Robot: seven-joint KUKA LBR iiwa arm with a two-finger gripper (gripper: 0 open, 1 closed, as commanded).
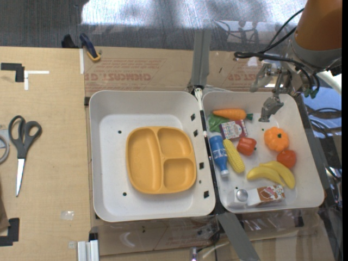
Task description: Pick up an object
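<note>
The likeliest target is the small orange pumpkin [277,139], which sits in the right bin [311,162] toward its far right side. Taking that pumpkin as the landmark: a red tomato [287,158] lies just nearer the camera from it, almost touching; a yellow banana [273,173] lies beyond the tomato, nearer still, its long axis running left to right. Left of the pumpkin is a red pepper [246,145], then a corn cob [234,155] and a blue bottle [218,154], both lying lengthwise from far to near. Up and left of the pumpkin a carrot [229,113] lies across the bin, with a small pink-and-white carton [234,129] below it. Toward the near rim sits a brown-and-white box [266,195].

The jaws [270,109] hang just beyond the pumpkin, toward the far wall and a touch left, above the bin floor. Nothing is between them; whether they are spread or pressed together I cannot tell at this slant.

So the move turns on a short shift toward the camera and slightly right, then a descent. The pumpkin is round, so no wrist turn should matter. The tomato crowding its near side is the risk.

Well left of the pumpkin, the left bin [103,162] carries a yellow divided plate [161,159], and scissors [23,145] lie on the worktop [43,200].
</note>
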